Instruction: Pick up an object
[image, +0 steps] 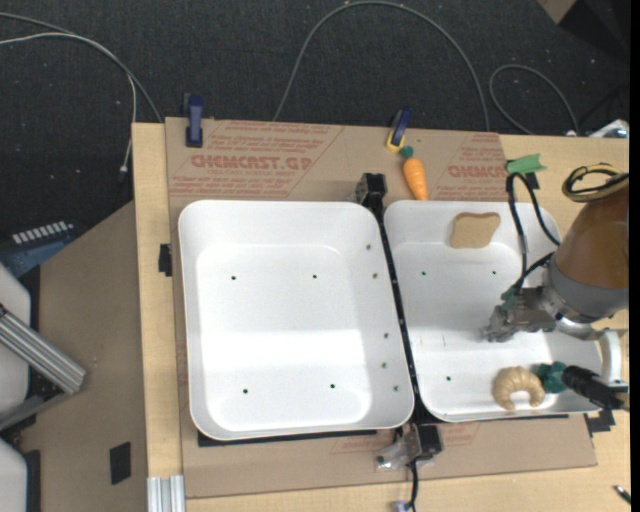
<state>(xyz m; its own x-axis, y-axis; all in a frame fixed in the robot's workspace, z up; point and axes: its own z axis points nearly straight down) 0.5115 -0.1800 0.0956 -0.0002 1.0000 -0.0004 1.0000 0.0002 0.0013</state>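
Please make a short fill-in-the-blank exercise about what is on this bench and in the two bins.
1. The croissant lies in the ____ bin as the camera sees it.
2. The carrot lies on the bench, ____ both bins.
3. The gripper hangs over the right bin, between the toast slice and the ____.

Missing words: right; outside; croissant

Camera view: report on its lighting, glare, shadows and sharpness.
Camera view: light is even and soft; the left bin is bright white with a washed-out floor but no hard glare; faint shadows lie along the bin walls and beside the croissant; the gripper and arm look soft, while the board lettering reads fairly sharp.
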